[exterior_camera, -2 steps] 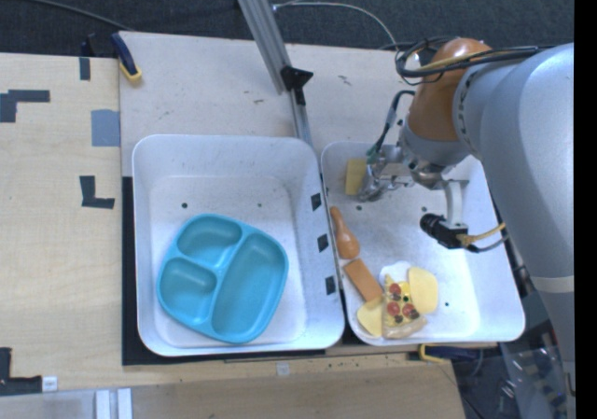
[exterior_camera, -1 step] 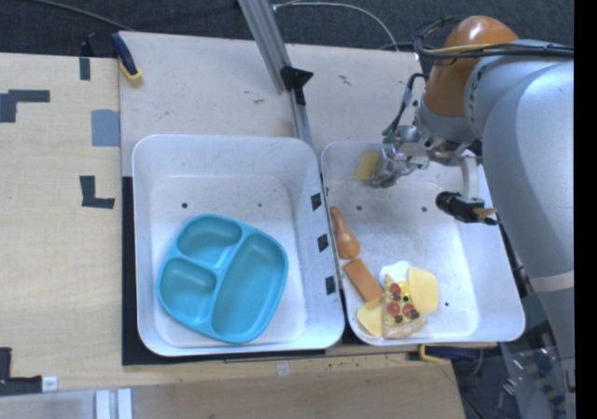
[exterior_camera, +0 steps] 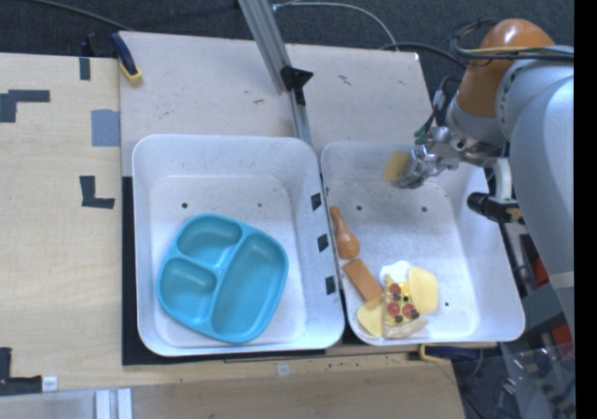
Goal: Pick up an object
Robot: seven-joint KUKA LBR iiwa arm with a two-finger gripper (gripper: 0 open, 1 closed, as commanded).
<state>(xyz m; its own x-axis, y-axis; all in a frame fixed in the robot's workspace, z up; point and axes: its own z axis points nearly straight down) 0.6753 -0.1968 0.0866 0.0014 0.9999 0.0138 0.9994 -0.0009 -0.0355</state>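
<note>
My gripper (exterior_camera: 413, 174) hangs low over the far part of the right bin (exterior_camera: 485, 305), next to a small yellow block (exterior_camera: 396, 165) that lies just left of it. Whether the block is between the fingers is unclear. Near the bin's front lie a pile of toy food: a pizza slice (exterior_camera: 401, 310) on yellow pieces, a white piece (exterior_camera: 395, 272), an orange-brown sausage-like piece (exterior_camera: 363, 280) and an orange spoon-shaped piece (exterior_camera: 345, 235) along the left wall.
The left bin (exterior_camera: 149, 165) holds a blue divided plate (exterior_camera: 222, 277). A metal pole (exterior_camera: 261, 16) slants in from the top toward the wall between the bins. Cables (exterior_camera: 354, 11) run behind the right bin.
</note>
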